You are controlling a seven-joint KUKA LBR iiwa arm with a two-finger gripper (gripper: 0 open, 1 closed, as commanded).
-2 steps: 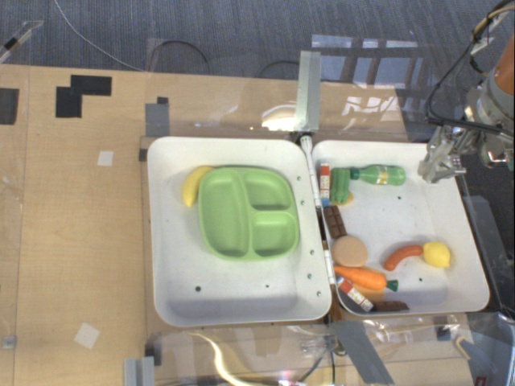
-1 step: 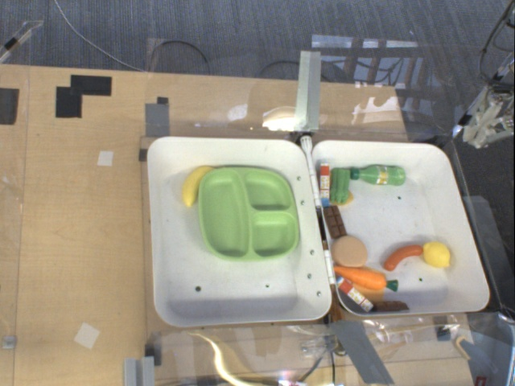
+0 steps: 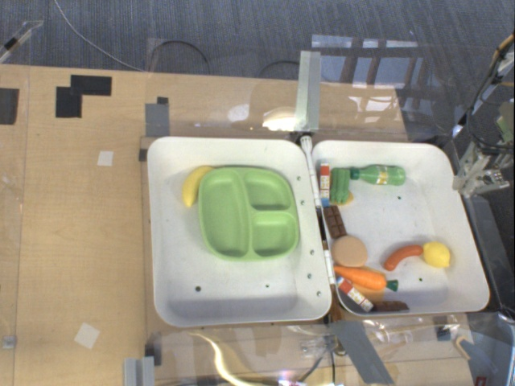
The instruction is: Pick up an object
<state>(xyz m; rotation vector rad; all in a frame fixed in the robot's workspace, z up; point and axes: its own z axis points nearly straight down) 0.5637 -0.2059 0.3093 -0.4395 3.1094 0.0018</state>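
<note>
The left bin (image 3: 173, 296), at the frame's centre left on the counter (image 3: 72, 240), holds a green divided plate (image 3: 245, 213) with a yellow banana (image 3: 193, 185) tucked against its upper left rim, partly under it. Neither is an easy first choice: the plate is broad and flat, and the banana lies too close to the plate for fingers to straddle it cleanly.

The right bin (image 3: 434, 292) offers more. Along its left wall the things crowd together: a small red-and-white tube (image 3: 324, 182), a green bottle (image 3: 372, 176) lying on its side, a brown bar (image 3: 335, 222), a round tan cookie-like disc (image 3: 350, 252), an orange carrot (image 3: 362, 278), and a couple of small dark pieces at the lower edge that I cannot make out. A grasp here risks catching a neighbour or the bin wall.

Farther right, a red sausage (image 3: 402, 256) and a yellow lemon (image 3: 436, 255) lie just beside each other on open bin floor. The lemon looks the best target, with free space to its right and below; the jaws should close across it on the line that avoids the sausage.

The gripper (image 3: 481, 175) sits at the frame's right edge, outside the right bin and holding nothing; whether it is spread or closed I cannot tell. It should open wide before it descends, and come straight down.
</note>
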